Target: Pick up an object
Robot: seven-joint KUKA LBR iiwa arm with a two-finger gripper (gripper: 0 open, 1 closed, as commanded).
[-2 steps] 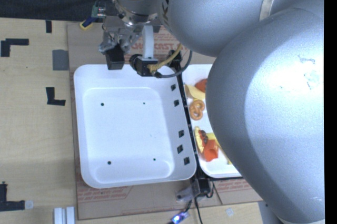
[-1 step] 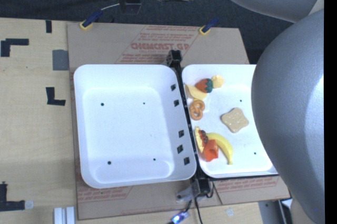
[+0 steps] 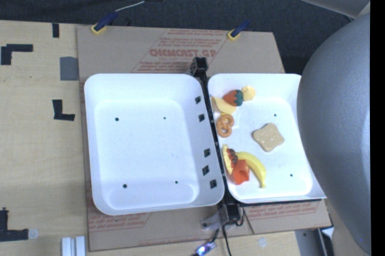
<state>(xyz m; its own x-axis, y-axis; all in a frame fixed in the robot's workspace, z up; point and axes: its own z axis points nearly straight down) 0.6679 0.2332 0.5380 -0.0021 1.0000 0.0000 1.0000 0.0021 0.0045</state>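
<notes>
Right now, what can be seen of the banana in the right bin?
The banana is yellow, curved and smooth, probably plastic toy food. It lies flat near the front left of the right bin, one end pointing toward the front rim. Its left side touches a red item beside it. It looks whole and unpeeled.
</notes>
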